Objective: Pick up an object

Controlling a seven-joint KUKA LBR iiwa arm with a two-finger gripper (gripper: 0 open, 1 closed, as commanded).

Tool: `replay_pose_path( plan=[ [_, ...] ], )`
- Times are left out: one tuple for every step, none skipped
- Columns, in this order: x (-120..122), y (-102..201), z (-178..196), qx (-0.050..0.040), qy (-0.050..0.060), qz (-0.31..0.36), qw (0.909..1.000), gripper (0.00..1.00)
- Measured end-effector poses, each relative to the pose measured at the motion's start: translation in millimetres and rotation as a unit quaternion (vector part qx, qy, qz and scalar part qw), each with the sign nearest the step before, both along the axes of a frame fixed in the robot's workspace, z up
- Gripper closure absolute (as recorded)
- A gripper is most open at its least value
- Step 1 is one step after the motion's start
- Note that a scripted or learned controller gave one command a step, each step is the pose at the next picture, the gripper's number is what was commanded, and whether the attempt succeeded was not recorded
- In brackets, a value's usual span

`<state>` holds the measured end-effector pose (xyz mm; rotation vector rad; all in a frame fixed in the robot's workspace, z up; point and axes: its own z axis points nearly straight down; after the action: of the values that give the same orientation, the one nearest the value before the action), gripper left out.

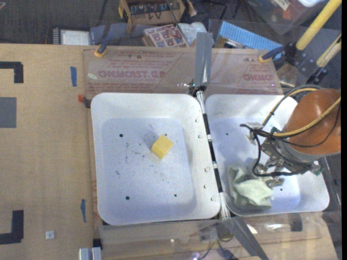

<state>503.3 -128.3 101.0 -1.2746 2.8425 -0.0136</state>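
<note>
- Gripper (269, 173) hanging low in right bin (227, 112), touching one pale green cloth (250, 191) lying just below; grip state: cannot tell.
- One yellow block (162, 147) sitting well left of gripper, in left bin (108, 112).
- Two bins counted.

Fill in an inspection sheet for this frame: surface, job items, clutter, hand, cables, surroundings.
Surface: wooden bench bearing two white bins; left bin floor has dark specks.
Job items: yellow block near the middle of the left bin; pale green crumpled cloth in the right bin, near its front edge.
Clutter: nothing seen inside the bins beyond these.
Hand: hand low in the right bin, just above the cloth; grip state unclear.
Cables: black and yellow cables looping off the wrist.
Surroundings: cardboard sheet behind the bins; boxes and a blue pad further back.
</note>
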Motion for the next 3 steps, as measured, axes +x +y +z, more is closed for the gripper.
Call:
replay_pose_path(
  plan=[
    [3.2, -22.4, 3.9, -0.0003, 0.011, -0.019, 0.9998, 1.0],
    [-8.6, -14.7, 75.4, -0.0026, 0.011, 0.14, 0.9901, 1.0],
    [-23.2, -41.7, 146.6, -0.005, 0.011, 0.287, 0.9579, 1.0]
  ],
)
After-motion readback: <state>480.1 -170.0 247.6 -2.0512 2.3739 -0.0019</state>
